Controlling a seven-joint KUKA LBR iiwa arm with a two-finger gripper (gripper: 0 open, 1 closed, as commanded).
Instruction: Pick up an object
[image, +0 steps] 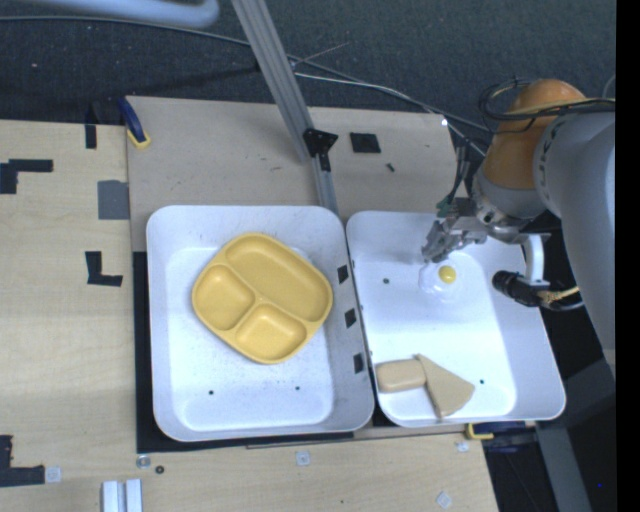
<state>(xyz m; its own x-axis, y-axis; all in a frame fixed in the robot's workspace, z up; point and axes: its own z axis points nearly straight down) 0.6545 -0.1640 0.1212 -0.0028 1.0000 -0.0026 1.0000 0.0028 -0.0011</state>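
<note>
A small clear object with a yellow centre (444, 276) lies in the upper middle of the right bin (500, 330). My gripper (440, 250) hangs just above and slightly left of it, fingers pointing down toward the bin floor. Nothing shows between the fingers. Two tan pieces, a block (399, 376) and a wedge (445, 387), lie at the right bin's front edge. A yellow three-compartment plate (262, 296) rests in the left bin (190, 390).
The grey arm with its orange band (530, 130) reaches in from the upper right, over the right bin's far corner. A black cable end (515, 286) hangs over the right bin's right side. A slanted metal post (290, 90) stands behind the bins.
</note>
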